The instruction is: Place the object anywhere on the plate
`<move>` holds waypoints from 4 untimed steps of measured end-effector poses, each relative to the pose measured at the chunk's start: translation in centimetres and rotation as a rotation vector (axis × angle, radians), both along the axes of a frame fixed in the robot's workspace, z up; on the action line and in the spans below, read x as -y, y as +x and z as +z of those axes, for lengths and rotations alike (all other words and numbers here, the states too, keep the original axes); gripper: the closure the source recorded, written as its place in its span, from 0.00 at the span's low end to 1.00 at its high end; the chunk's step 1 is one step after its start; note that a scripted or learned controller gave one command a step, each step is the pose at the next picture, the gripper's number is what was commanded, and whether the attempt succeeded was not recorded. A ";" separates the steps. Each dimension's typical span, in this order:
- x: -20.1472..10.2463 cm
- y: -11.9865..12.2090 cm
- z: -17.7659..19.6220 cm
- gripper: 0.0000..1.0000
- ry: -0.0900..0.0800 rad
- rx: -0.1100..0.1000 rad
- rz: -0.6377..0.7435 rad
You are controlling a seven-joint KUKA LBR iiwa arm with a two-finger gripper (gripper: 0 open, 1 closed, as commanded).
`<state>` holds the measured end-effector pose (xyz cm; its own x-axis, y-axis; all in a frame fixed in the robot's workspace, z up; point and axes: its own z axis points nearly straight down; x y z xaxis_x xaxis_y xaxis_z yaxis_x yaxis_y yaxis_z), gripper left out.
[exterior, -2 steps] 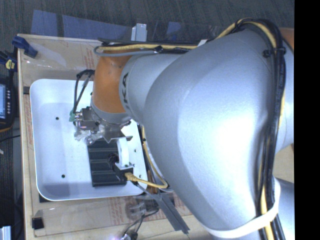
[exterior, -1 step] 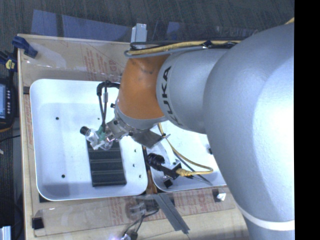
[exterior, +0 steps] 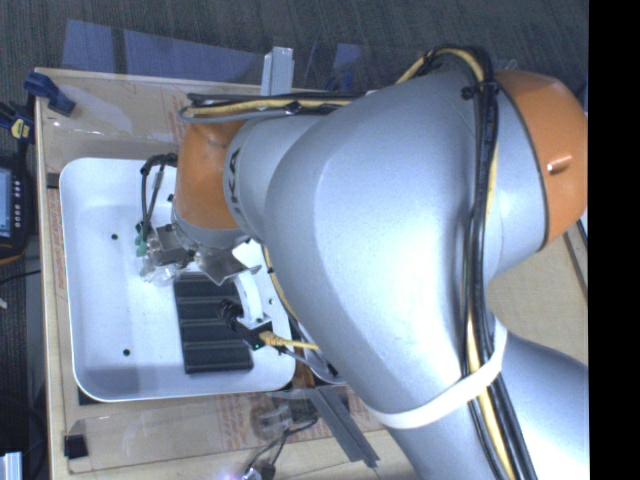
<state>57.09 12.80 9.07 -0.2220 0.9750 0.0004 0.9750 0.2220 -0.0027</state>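
Hand (exterior: 160, 253) sits low inside the white bin (exterior: 90, 298), near the bin's middle, pointing toward its left wall. Fingers hidden under the wrist hardware; cannot tell how far they are parted or whether anything is between them. A small pale, partly clear cluster shows at the hand's tip, too blurred to identify.

Arm (exterior: 400, 258) — grey, very large in the view, covers the bin's right side and everything beyond it. Orange band (exterior: 205, 183) just above the wrist, over the bin's upper middle. A second orange section (exterior: 545, 158) far from the bin, at upper right. Black cable (exterior: 480, 228) and yellow cable (exterior: 270, 106) run along the arm casing; a white strap (exterior: 450, 398) wraps the lower link.

Dark ribbed block (exterior: 210, 323) lies on the bin floor, just below the hand, close to the bin's bottom wall. Rectangular, black to dark grey, with crosswise ridges. Whether this is the task object or part of the hand assembly cannot be told. No plate can be made out.

Bin floor is plain white with a few small dark specks (exterior: 127, 352).

Desk (exterior: 110, 118) is light wood, seen above and below the bin. Blue clamp (exterior: 45, 90) at the desk corner above the bin's left. Dark carpet (exterior: 200, 8) beyond the desk's top edge. Black device (exterior: 15, 203) left of the bin, outside the desk
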 end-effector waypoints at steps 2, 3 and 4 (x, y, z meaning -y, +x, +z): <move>-0.7 -8.7 0.0 1.00 0.002 -0.003 -0.067; -1.7 -6.0 0.0 1.00 -0.002 -0.001 -0.297; 7.9 -5.0 10.7 1.00 0.001 -0.001 -0.535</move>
<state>52.05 4.88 19.74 0.3056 0.9521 0.0013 0.9521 -0.3056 -0.0033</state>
